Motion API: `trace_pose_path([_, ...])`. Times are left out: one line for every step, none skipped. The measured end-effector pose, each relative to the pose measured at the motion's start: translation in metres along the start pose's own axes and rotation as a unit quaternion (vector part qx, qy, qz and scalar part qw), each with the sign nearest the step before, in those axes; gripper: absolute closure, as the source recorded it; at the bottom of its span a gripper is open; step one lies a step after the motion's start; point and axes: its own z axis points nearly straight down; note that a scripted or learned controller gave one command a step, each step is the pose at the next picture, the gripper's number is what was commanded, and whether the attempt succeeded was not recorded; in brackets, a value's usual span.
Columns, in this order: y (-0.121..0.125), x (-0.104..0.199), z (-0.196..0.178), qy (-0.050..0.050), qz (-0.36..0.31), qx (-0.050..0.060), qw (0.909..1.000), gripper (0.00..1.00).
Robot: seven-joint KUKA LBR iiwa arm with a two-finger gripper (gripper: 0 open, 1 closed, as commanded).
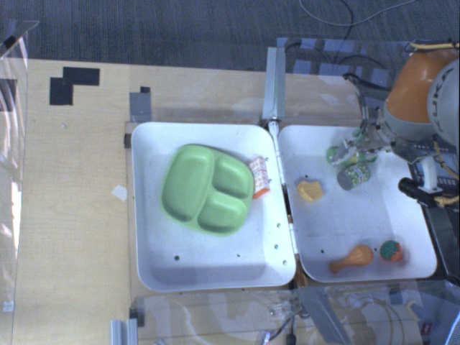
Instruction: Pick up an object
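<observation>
1. The tool (pixel 366 141) hangs at the far side of the right bin (pixel 410 268), just over a small can (pixel 354 176) that lies tipped on the bin floor.
2. The can is directly below and a little nearer to the camera than the tool.
3. I cannot tell the tool's state; clutter hides it.
4. I judge a short straight descent is needed.

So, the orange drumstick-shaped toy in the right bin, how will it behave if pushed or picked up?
The drumstick toy looks moulded, so probably stiff and light. Its rounded body may roll or pivot when pushed. It lies near the right bin's front wall, so it may slide against it.
</observation>
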Motion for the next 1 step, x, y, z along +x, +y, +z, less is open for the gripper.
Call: trace_pose_path([0.0137, -0.0045, 0.0234, 0.01, 0.015, 0.015, 0.9997, 0.0])
